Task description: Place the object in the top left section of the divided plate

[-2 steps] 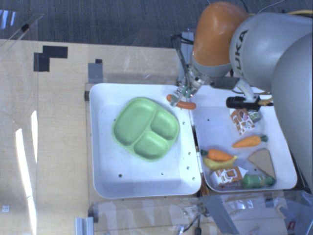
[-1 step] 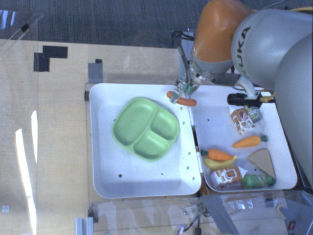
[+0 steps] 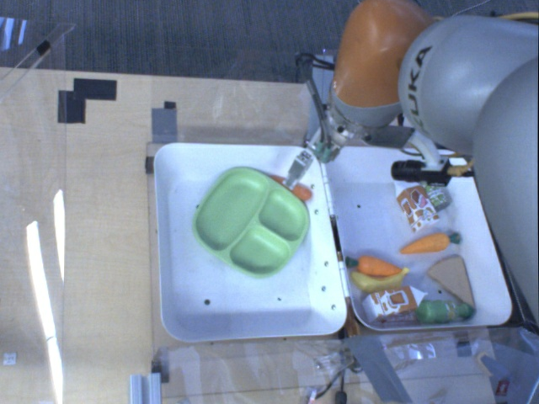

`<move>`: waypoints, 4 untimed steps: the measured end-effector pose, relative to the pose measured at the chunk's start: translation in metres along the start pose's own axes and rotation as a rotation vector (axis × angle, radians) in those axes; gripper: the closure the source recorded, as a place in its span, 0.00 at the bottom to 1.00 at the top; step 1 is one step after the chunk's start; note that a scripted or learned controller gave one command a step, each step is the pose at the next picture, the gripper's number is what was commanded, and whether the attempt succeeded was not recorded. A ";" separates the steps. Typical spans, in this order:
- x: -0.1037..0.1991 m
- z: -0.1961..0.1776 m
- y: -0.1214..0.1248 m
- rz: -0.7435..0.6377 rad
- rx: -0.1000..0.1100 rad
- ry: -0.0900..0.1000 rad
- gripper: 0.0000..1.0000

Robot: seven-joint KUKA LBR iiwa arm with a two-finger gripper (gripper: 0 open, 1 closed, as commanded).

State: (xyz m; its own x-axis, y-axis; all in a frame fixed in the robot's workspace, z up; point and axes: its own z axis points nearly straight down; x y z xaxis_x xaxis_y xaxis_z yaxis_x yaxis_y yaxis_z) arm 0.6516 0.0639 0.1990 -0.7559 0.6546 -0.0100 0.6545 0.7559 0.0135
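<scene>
With the end effector (image 3: 296,175) poised at the plate's upper right rim, grip state indeterminate, and the orange object (image 3: 301,193) just below its tip beside the green divided plate (image 3: 253,219), confirm a secure grasp, then carry it over the top left section before releasing.

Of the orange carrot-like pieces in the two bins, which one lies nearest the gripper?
The small orange piece in the left bin, by the green divided plate, directly beneath the gripper. The two others, one and another, lie in the right bin.
</scene>
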 end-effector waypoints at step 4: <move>0.040 0.012 -0.039 -0.409 0.005 0.006 1.00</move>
State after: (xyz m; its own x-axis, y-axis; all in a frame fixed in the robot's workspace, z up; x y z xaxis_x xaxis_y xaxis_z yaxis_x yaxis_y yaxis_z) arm 0.5962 0.0602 0.1863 -0.9540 0.2997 -0.0076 0.2997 0.9540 0.0051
